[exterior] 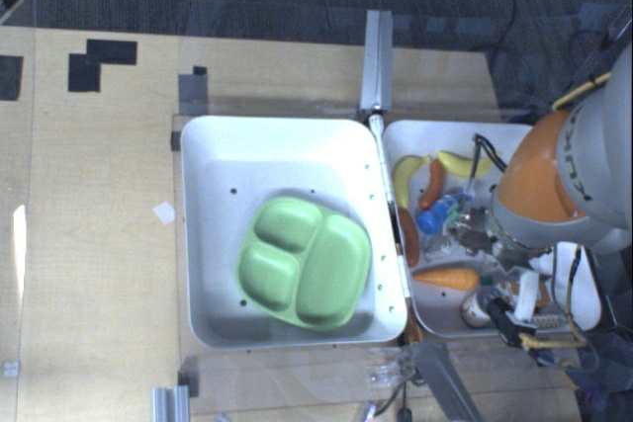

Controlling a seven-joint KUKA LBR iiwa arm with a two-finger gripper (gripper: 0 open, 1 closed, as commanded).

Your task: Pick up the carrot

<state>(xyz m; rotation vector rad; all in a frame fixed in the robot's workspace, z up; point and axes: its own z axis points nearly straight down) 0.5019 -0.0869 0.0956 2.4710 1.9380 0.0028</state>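
Currently the carrot [447, 279] lies on its side in the right bin [427, 319], near that bin's front left part, its pointed end toward the divider between the two bins. It rests on the bin floor, apart from the green tray.

Arm [584, 183] reaches in from the right, orange band over the right bin. Jaws [473, 234] sit low in the right bin, just behind the carrot and beside a blue item [432, 218]; whether they are parted or closed, cannot tell, as the wrist hides them. Nothing visibly gripped.

Other contents of right bin: yellow banana [457, 162] at the back, a red-orange sausage-shaped piece [432, 183] in front of it, a yellow-green piece [405, 175] at left.

Left bin [213, 153] holds a green three-compartment tray [304, 262], lying toward the front right. Both bins sit on the wooden worktop [89, 242].
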